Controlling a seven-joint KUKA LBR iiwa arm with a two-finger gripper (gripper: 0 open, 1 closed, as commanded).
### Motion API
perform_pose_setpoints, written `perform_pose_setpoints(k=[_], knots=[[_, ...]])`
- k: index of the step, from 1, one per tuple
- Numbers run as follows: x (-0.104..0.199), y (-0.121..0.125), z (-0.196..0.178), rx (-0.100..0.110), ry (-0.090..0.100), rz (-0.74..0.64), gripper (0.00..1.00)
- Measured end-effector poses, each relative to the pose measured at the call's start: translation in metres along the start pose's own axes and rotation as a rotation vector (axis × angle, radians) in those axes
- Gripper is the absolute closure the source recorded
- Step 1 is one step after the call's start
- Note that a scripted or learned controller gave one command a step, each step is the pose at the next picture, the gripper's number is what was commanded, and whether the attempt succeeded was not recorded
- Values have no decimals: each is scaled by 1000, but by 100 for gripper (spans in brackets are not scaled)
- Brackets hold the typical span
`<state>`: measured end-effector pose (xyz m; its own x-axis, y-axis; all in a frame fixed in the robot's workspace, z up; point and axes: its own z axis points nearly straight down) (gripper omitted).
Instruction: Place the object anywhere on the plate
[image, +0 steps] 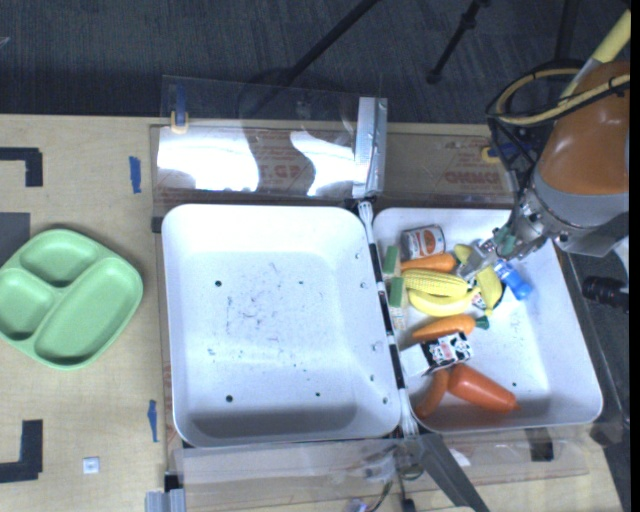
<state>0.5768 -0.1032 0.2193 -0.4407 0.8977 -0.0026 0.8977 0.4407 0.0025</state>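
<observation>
A green divided plate (68, 296) lies on the wooden bench, left of both bins. The right bin (560, 370) holds a pile of toy food: a small can (423, 241), a corn cob (438, 289), carrots (432, 264), a banana (487, 283), a blue piece (514, 282), a black-and-white carton (448, 349) and a large orange vegetable (478, 388). My gripper (497, 246) reaches in from the right and hangs low over the pile's upper right, right above the banana and the blue piece. Nothing visibly held.
The left bin (265, 310) stands between the plate and the right bin, its raised rims meeting at the middle divider (385, 310). A clear panel (265, 150) stands behind the left bin. The arm's orange band (590, 150) and cables fill the upper right.
</observation>
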Motion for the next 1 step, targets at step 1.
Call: perform_pose_setpoints(k=[1], knots=[[82,-20,35,4,4,186,100]])
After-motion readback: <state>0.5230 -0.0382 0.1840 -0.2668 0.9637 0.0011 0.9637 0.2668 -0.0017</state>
